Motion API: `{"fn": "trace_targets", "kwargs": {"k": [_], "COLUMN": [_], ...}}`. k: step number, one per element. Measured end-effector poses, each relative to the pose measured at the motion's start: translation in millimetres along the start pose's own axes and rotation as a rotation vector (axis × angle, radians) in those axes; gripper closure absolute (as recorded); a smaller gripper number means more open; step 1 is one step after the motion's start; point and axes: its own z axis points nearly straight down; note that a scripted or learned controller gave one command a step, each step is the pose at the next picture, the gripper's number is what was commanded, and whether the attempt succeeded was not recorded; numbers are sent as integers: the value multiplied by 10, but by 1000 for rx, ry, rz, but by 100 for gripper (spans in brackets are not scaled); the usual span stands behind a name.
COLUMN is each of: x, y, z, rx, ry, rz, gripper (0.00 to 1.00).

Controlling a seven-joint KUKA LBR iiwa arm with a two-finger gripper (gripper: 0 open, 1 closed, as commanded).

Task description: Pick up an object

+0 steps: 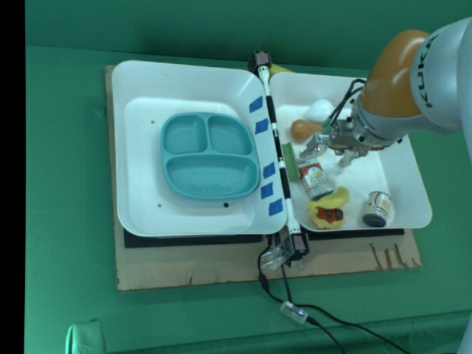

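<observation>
At the frame's upper right, the arm (442,72) is pale grey with dark "KUKA" lettering and a glossy orange band (394,72). Black cables (345,102) loop to its metallic gripper (333,152).

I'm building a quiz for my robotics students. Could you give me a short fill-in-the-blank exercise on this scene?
1. The teal divided plate lies in the ____ bin.
2. That plate has ____ compartments.
3. The gripper hovers over the ____ bin.
4. The small jar stands to the ____ of the yellow toy.

Missing words: left; three; right; right
</observation>
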Motion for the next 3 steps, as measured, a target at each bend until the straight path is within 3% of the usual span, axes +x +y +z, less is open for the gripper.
{"fn": "trace_targets", "kwargs": {"k": [1,2,3], "x": [-42,-66,-66], "y": [34,135,135], "z": [-154,-831,-830], "rx": [-15,12,12], "ry": [-6,3,3], "rz": [8,0,0], "gripper": [100,100,0]}}
